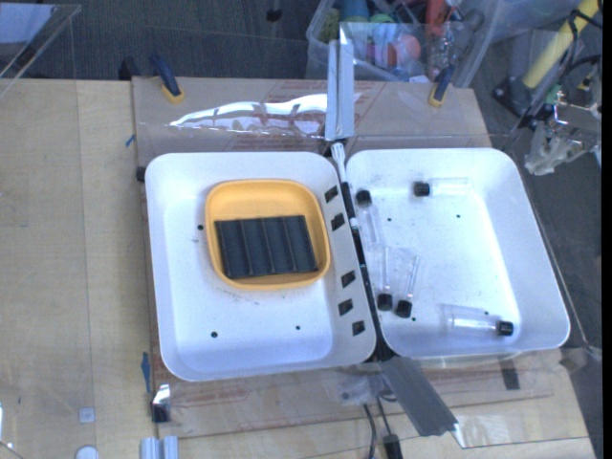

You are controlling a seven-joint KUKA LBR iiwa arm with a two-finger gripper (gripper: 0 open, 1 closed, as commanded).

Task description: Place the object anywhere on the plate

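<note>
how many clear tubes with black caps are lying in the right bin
5 that I can make out in the right bin: top tube, left-edge tube, two middle tubes, front tube. They are transparent, so another may be missed.

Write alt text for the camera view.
A yellow plate holding a dark ribbed block sits in the left white bin; several clear black-capped tubes lie scattered in the right white bin.
</note>
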